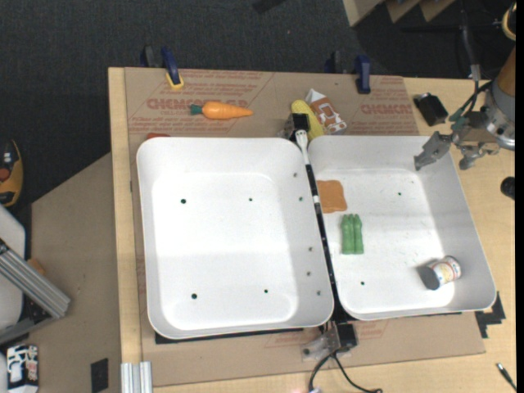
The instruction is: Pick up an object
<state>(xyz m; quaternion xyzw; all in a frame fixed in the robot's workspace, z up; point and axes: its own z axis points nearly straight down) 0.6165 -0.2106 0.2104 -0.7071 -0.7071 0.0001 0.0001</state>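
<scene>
The gripper [449, 151] hangs over the upper right corner of the right bin [409, 293], its two fingers [426, 155] spread apart with nothing between them. Inside that bin, a green block [352, 235] lies toward seven o'clock of the gripper, an orange-brown square [332, 196] sits just above it by the bin's left wall, and a small jar [441, 273] rests at six o'clock. The left bin [164, 244] adjoins. A toy carrot [221, 111] lies on the board at ten o'clock.

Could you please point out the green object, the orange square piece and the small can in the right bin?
green object [351, 235], camera view, its middle.
orange square piece [332, 196], camera view, its centre.
small can [441, 273], camera view, its side.
</scene>
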